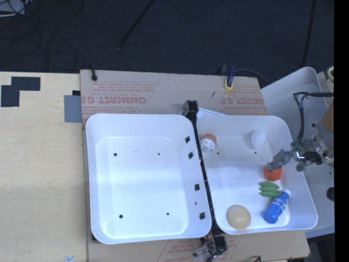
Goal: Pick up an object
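Note:
My gripper (289,163) hangs over the right side of the right bin (234,171), reaching in from the right. It is open, with nothing between its fingers. One grey finger (277,160) sits just above a small orange-red object (272,173). Below that lie a green pod-like item (269,188) and a blue bottle (276,207). A beige ball (238,216) rests near the bin's front edge. A white ball (257,138) and a speckled white-and-orange piece (208,143) lie toward the back.
The left bin (98,146) stands beside the right one, parted from it by a black clip strip (197,168). Both sit on cardboard (163,94) on the bench. Cables (301,113) loop near the arm at the right.

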